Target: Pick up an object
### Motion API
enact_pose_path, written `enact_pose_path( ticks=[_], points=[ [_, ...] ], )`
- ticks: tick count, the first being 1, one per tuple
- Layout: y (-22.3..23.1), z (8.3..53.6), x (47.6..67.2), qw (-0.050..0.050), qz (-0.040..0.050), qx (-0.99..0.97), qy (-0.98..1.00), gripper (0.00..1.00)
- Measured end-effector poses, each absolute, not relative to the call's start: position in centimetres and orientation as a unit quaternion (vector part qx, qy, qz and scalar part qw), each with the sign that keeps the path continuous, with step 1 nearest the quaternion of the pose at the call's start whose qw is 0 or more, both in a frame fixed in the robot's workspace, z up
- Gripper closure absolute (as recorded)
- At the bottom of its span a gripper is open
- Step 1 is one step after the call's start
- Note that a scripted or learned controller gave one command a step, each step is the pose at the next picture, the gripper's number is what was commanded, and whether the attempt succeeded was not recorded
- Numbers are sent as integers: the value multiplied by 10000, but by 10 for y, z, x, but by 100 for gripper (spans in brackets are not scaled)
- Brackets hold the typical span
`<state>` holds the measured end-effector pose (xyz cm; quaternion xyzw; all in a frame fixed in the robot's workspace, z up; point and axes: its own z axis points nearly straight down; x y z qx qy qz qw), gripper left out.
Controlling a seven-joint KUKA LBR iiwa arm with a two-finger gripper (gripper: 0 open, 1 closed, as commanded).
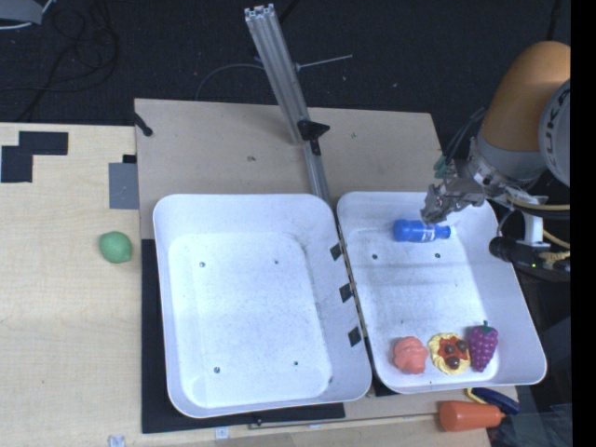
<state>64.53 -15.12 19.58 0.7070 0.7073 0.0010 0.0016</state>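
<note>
At the bench's near edge lies an orange carrot-like toy (468,415). In the right bin (438,324), along its near rim, sit a pink piece (409,355), a yellow one (450,352) and purple grapes (482,344). Toward its far rim the blue cylinder (419,231) lies flat, long axis left to right. The tool (438,214) sits over its right end (grip state: I cannot tell). A green ball (116,247) rests near the bench's left edge.

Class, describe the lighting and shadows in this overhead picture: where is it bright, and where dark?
Camera view: the left bin is evenly bright, slightly shaded toward its lower left; the gripper casts a soft shadow in the right bin under the blue object; the background above the bench is dark.
</note>
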Motion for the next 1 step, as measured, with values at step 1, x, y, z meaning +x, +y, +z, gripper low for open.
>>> enact_pose_path(
  ticks=[1],
  points=[
    [-151, 205, 645, 2, 2, 7072, 7070, 100]
  ],
)
